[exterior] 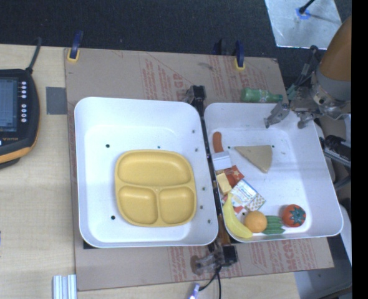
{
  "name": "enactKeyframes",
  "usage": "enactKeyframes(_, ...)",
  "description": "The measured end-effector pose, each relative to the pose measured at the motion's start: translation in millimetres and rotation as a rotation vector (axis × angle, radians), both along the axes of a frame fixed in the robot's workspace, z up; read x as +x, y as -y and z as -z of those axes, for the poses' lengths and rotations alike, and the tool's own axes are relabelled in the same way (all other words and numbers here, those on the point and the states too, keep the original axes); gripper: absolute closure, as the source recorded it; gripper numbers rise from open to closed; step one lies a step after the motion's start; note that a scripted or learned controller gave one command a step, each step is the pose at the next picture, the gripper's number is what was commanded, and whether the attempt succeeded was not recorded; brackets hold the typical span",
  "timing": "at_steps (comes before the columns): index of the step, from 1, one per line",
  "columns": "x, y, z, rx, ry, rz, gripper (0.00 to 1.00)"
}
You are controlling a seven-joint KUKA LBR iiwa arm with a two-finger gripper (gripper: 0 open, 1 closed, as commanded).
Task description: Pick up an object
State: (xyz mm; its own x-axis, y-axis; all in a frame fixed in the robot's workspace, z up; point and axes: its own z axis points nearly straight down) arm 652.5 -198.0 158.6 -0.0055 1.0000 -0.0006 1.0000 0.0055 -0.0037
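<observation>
- Two white bins are sitting side by side: the left bin (90,167) is holding one yellow three-compartment tray (155,187).
- The right bin (309,179) is holding one tan wedge (257,156), a banana (234,224), orange (255,221), tomato (293,215), sausage (217,142) and packets (246,196).
- The gripper (290,117) is hovering at the right bin's upper right, fingers spread, gripping nothing.

Two bins side by side, all the loose bits packed into the right one

Left bin (90,167) has a divided tray (154,187) sitting in its middle. In the right bin (315,185), a wedge (256,156) lies around the centre, a sausage (217,142) is at 9 o'clock by the shared wall, packets (240,189) are towards 7, and a banana (234,223), orange (255,221) and tomato (293,215) line the 6 o'clock edge. The gripper (290,114) is at the bin's 1 o'clock corner. A pendant (6,117) lies far out at 9 o'clock from the bins.
</observation>
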Motion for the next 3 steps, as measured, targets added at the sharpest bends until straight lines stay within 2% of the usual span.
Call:
enactKeyframes(1, -50, -2, 61, 0.000, 0.003, 0.002, 0.00)
enactKeyframes(2, -175, -2, 64, 0.000, 0.004, 0.000, 0.00)
enactKeyframes(3, -131, -84, 64, -0.001, 0.011, -0.001, 0.00)
